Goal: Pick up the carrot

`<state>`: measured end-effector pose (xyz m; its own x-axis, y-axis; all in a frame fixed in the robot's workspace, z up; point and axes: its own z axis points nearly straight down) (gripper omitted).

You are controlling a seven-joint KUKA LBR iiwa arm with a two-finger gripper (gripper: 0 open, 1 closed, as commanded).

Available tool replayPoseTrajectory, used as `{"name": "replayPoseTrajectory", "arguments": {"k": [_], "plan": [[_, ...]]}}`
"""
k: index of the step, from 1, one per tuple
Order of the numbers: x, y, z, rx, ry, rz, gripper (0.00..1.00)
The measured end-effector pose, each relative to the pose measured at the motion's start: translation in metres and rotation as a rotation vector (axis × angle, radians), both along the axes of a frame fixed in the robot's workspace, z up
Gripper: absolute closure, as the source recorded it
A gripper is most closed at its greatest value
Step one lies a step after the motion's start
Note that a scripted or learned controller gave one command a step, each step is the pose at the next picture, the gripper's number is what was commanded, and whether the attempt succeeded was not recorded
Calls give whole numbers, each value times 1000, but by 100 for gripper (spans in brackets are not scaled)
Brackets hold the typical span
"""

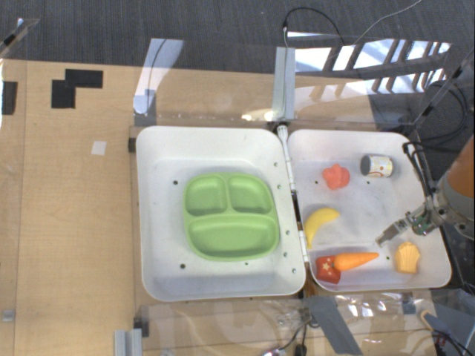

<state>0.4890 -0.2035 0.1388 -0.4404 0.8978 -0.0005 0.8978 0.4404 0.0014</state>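
The orange carrot [355, 259] lies near the front edge of the right bin [349, 150], pointing right, its thick end against a red block [327, 270]. My gripper [395, 231] hangs at the bin's right side, up and to the right of the carrot's tip, apart from it. Whether its fingers are apart or together is not clear at this size.
In the right bin also lie a yellow banana [318, 222], a red strawberry-like toy [336, 176], a small white cup on its side [377, 166] and a yellow ridged toy [407, 258]. The left bin [159, 199] holds a green divided plate [230, 215].
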Motion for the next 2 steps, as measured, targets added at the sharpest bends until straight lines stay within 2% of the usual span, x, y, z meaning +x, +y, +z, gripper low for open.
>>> {"name": "replayPoseTrajectory", "arguments": {"k": [1,2], "plan": [[3,78,-50,-5,-11,131,0],[49,110,-49,-7,-15,149,0]]}}
